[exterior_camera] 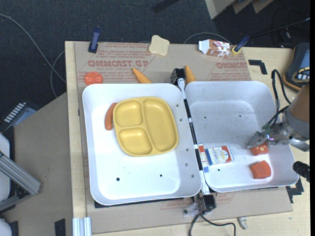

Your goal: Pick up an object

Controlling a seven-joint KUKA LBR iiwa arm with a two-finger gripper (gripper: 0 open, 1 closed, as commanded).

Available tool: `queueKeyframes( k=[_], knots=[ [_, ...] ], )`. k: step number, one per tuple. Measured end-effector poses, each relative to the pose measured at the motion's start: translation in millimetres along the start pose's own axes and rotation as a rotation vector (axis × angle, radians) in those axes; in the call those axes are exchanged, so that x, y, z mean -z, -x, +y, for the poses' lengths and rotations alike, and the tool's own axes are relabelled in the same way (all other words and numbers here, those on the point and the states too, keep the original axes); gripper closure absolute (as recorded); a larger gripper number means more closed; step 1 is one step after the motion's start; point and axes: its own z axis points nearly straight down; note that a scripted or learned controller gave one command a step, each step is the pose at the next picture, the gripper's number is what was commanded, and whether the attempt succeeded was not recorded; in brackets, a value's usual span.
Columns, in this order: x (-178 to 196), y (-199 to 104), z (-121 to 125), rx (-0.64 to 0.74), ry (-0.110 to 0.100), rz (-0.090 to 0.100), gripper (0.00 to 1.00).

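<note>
- Your gripper [259,142] sits low in the right bin [231,95], on a small orange piece [259,149].
- Can't tell if it's gripped.
- Orange block [260,169] just below it; carton [217,155] left.
- Yellow tray [145,125] in left bin [98,146].

My desk [74,146] is a tan board with red lettering along its far strip. Two white bins sit on it side by side: the left bin [98,181] toward nine o'clock, the right bin [231,90] toward three. Beyond them, around twelve o'clock, lie a slice of bread [158,45], two carrots [141,75], an orange disc [92,77], a blue clip [94,40] and a small carton [214,47].
</note>
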Motion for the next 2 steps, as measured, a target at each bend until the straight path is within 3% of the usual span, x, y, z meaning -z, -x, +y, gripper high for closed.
queueKeyframes(
  k=[1,2],
  knots=[
    [-8,-77,-7,-0.005,0.003,-0.01,1.0],
    [90,-149,22,0.001,0.001,0.0,1.0]
  ],
)
